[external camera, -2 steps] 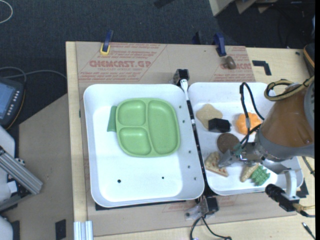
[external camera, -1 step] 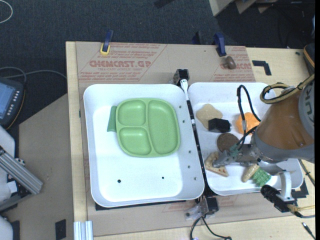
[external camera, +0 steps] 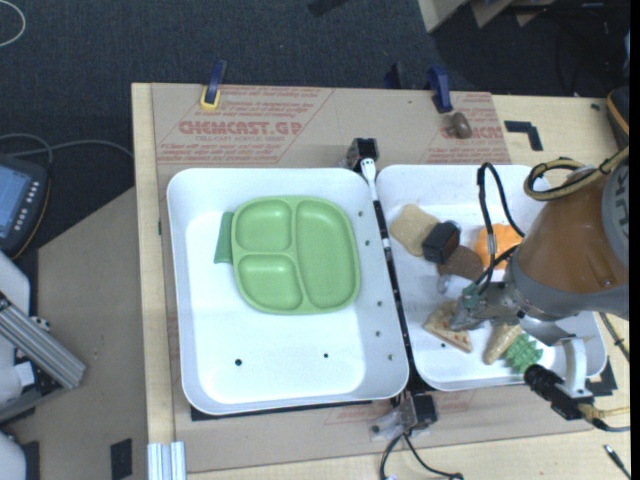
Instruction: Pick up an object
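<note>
Two white bins are seen side by side on the bench. In the left bin, a green divided plate is laid flat, in its upper half. The right bin is crowded with small objects: a tan block, a dark object, an orange one and a tan wedge. The gripper is lowered among them at lower right; whether anything is gripped cannot be told.

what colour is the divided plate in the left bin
Light green. The divided plate shows plainly in the camera view, lying in the left bin.
</note>
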